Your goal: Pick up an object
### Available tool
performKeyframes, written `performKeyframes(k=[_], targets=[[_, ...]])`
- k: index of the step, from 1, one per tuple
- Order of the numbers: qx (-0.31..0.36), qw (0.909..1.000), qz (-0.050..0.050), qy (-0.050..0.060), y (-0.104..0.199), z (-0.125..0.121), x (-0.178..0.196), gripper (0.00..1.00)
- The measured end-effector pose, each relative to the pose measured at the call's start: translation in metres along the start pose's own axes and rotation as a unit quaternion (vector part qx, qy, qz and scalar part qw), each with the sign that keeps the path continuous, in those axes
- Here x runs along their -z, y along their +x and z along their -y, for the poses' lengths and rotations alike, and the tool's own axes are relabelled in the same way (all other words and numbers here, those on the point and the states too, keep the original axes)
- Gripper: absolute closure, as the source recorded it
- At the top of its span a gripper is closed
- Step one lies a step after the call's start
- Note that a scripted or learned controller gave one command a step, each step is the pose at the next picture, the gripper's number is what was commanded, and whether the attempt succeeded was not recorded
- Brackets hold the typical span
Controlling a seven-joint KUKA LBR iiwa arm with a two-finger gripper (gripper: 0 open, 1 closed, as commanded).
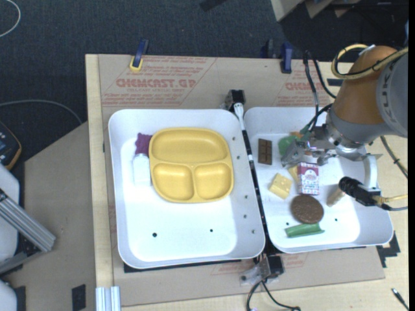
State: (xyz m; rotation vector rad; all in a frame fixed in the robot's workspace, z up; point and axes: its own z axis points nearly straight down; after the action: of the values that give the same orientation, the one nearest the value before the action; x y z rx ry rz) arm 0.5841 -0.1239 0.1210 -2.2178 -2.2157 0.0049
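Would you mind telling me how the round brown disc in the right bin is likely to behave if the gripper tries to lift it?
The brown disc lies flat and looks thin, so fingers may struggle to get under its edge. It seems rigid, unlikely to flop. The green piece beside it might get nudged.

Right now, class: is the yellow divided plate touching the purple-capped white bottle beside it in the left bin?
Touching. The camera view shows the yellow plate's left rim overlapping the bottle, with no white bin floor between them.

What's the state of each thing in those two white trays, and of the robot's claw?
Yellow divided plate: upright, in left bin.
White bottle: lying beside the plate.
Brown block: flat, right bin.
Yellow wedge: lying flat.
Red-white carton: lying flat.
Brown disc: flat.
Green stick: flat.
Claw: low over right bin.
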Motion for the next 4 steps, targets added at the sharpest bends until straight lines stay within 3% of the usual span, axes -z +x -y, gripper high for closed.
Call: performKeyframes(k=[1,2,4], targets=[[0.000,1.0000,0.001,-0.001,0.000,0.000,-0.038,0.00],[0.000,1.0000,0.001,-0.004,0.000,-0.001,-0.026,1.00],[0.001,1.0000,0.002,-0.007,0.003,0.011,0.067,1.00]])
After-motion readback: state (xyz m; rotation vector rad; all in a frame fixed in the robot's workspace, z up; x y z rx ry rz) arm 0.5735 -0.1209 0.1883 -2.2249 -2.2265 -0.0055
